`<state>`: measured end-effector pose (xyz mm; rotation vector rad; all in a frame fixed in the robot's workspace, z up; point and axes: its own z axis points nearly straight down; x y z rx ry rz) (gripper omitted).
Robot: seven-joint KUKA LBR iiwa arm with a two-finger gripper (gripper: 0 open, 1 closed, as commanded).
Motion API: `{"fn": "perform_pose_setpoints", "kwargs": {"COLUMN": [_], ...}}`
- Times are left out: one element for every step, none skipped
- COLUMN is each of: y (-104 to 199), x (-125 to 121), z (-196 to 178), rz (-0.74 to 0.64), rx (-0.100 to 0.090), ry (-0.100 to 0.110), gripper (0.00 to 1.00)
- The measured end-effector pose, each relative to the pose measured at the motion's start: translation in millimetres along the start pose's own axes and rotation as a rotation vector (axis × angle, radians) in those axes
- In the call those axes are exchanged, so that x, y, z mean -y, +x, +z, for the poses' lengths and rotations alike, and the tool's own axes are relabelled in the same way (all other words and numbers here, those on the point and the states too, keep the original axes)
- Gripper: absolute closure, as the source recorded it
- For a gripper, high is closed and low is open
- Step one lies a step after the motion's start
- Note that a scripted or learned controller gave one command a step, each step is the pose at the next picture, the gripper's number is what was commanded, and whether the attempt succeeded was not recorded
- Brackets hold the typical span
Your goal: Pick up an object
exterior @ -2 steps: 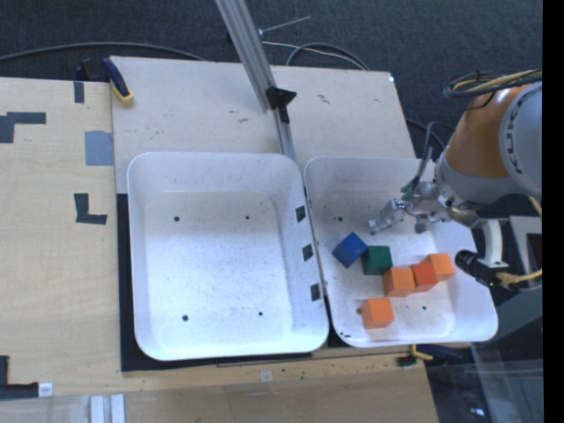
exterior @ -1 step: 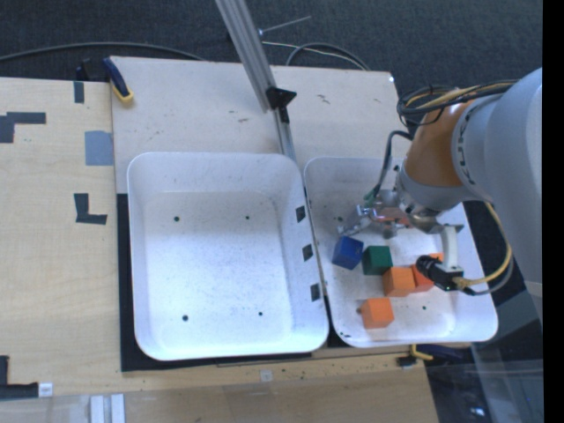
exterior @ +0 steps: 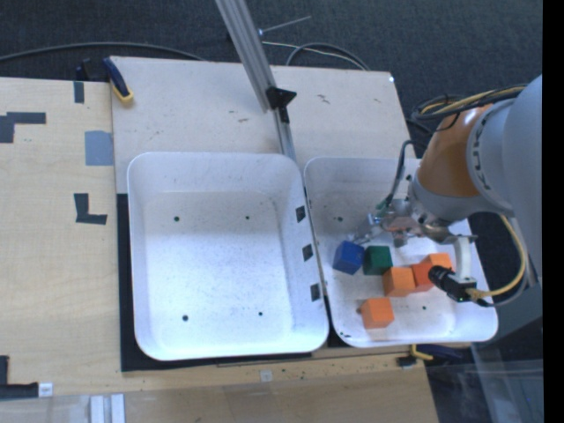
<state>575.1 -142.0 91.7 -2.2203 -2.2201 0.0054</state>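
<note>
In the right bin (exterior: 352,179) lie a blue cube (exterior: 348,257), a green cube (exterior: 379,259) touching it, and three orange blocks: one (exterior: 401,280) just right of the green cube, one (exterior: 434,268) further right, and one (exterior: 377,312) near the bin's front. My gripper (exterior: 388,224) hangs low over the bin, just behind the green cube and slightly right of the blue one. The arm's orange band (exterior: 445,161) and grey wrist cover the bin's right rear corner. I see nothing held.
The left bin (exterior: 141,236) stands beside the right one, their rims touching. A slanted metal rail (exterior: 251,51) runs from the top down to the bins' shared rear corner. Cables (exterior: 493,280) loop at the right bin's right side.
</note>
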Motion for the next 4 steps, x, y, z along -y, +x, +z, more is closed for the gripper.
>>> {"fn": "perform_pose_setpoints", "kwargs": {"y": [34,34,111,171], "x": [44,43,15,35], "z": [0,-9,-105,-100], "rz": [-0.001,-0.002,-0.010,-0.007], "rx": [-0.003,-0.003,-0.003,-0.003], "ry": [0.002,0.001,-0.010,-0.001], "gripper": [0.00,1.00,1.00,1.00]}}
